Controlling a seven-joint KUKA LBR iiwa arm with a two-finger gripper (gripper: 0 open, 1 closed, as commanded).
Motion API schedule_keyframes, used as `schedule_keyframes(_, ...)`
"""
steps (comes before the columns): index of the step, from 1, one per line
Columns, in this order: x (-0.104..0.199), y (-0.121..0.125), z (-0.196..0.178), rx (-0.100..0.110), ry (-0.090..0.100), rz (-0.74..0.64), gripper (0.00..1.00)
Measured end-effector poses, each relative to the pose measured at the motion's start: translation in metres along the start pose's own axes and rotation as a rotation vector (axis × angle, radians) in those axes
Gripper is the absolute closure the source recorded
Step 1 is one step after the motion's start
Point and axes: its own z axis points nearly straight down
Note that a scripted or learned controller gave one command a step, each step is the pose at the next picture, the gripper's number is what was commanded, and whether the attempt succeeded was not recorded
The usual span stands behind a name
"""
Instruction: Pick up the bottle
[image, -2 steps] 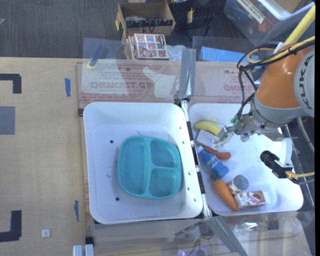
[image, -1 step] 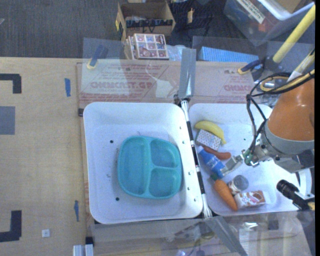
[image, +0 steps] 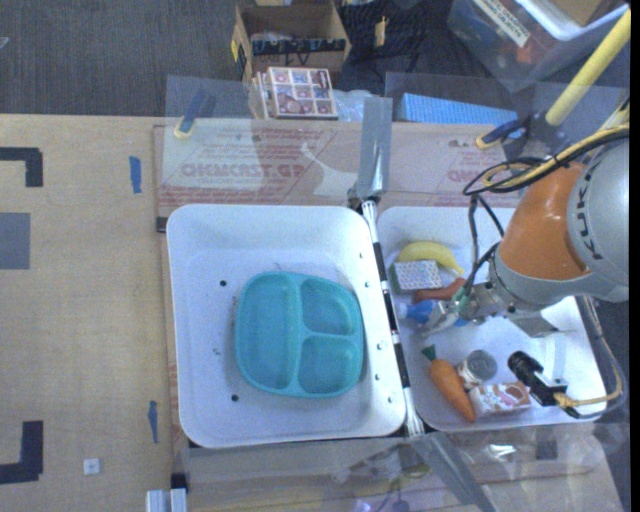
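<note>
Nearest, at six o'clock in the right bin (image: 590, 395), the small bottle (image: 497, 397) lies untouched beside a carrot (image: 450, 388). The gripper (image: 447, 312) hovers at eleven o'clock from it; nothing lifted yet.

Bright, even overhead light; soft shadows inside the white bins (image: 190, 240), mild glare on their rims, slightly soft focus overall.

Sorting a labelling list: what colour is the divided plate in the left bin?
Teal, a plain blue-green. The divided plate shows clearly in the camera view, lying in the left bin.
</note>
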Motion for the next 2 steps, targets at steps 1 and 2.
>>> schedule_keyframes(1,-0.006,0.051,0.001,0.001,-0.001,-0.019,0.0)
schedule_keyframes(2,-0.005,0.052,-0.01,-0.003,-0.001,-0.021,1.0)
